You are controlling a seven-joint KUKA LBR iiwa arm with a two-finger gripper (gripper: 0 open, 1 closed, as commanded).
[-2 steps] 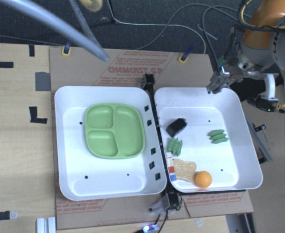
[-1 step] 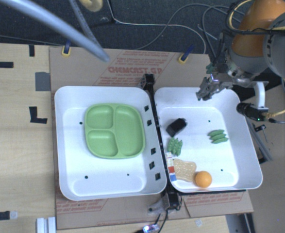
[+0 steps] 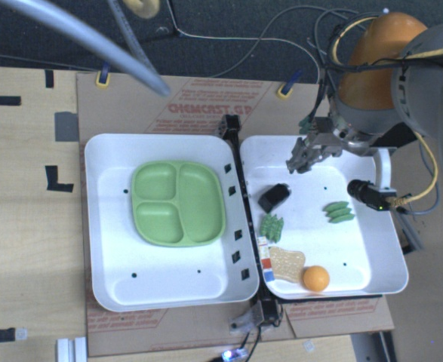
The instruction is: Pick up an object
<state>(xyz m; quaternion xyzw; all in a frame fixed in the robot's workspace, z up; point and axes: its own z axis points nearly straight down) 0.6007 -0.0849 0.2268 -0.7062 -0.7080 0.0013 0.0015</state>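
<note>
The left bin (image 3: pixel 100 202) holds one green divided plate (image 3: pixel 179 203); the right bin (image 3: pixel 379 262) (gripper (image 3: pixel 303 159) above, finger state unclear) holds five small items, one orange (image 3: pixel 315 278).

— How's my feed?
— I see even, bright overhead light. The white bins (image 3: pixel 100 225) glare mildly and shadows stay soft. A grey pole (image 3: pixel 70 29) crossing the top left is blurred; the picture is slightly grainy overall.
</note>
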